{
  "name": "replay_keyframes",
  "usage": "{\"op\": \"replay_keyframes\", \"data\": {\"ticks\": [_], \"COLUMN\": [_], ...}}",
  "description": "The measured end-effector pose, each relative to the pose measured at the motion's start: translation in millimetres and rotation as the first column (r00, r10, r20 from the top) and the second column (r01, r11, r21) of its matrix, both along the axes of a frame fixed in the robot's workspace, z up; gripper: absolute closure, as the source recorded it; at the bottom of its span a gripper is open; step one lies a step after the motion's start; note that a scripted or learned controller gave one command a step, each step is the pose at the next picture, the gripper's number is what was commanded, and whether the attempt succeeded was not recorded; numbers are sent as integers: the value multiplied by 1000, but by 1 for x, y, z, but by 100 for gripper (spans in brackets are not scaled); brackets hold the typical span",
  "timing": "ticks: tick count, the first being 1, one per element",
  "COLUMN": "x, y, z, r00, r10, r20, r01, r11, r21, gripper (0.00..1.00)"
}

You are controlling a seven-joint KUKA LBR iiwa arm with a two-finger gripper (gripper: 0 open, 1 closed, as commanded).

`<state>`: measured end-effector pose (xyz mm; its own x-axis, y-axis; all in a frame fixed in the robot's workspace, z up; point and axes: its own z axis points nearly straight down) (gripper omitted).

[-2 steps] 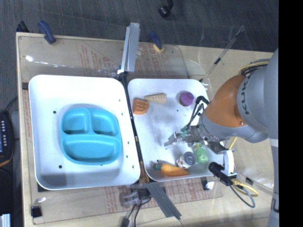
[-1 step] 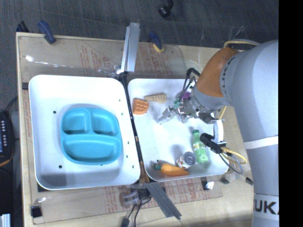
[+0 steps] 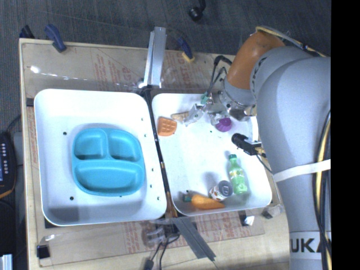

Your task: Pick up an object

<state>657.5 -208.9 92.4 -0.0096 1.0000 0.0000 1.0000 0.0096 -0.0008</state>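
Wooden tabletop (image 3: 84, 72) with two white bins. In right bin (image 3: 197, 151), pincer (image 3: 198, 112) at 12 o'clock corner; grip state impossible to tell. Nearest: orange waffle-like piece (image 3: 166, 126), just beside at 8 o'clock, flat against left wall.

The arm (image 3: 292, 128) hides the right rim of the right bin (image 3: 191, 151) and the desk's (image 3: 84, 66) right edge. The gripper (image 3: 198, 111), near that bin's far rim, is small and cluttered; its fingers cannot be made out. The purple object (image 3: 224, 124) beside it is partly covered by the wrist, its kind unclear.
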Motion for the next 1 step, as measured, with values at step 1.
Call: {"op": "replay_keyframes", "data": {"ticks": [1], "x": [1], "y": [3], "z": [10], "r00": [1000], "r10": [12], "r20": [-1], "r01": [-12], "r11": [1000], "r21": [0], "gripper": [100]}}
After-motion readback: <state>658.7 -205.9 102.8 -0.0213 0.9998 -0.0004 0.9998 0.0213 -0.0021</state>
